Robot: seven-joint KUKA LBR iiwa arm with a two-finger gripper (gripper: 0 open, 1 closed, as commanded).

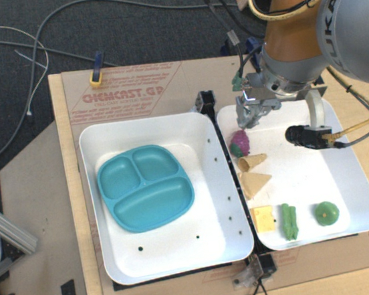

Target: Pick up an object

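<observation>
Jaws (246,116) state unclear, poised just above purple toy (239,143), apart.

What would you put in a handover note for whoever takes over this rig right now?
Gripper: hanging over the top left corner of the right bin, just above the purple toy. Whether the jaws are open or shut cannot be told, and nothing shows between them.

Right bin holds: the purple toy by the left wall, two tan wedges below it, a yellow block, a green stick and a round green toy along the near edge.

Left bin: a teal divided plate.

Done: no object lifted.
Left: grasp one, likely the purple toy, and raise it.
</observation>
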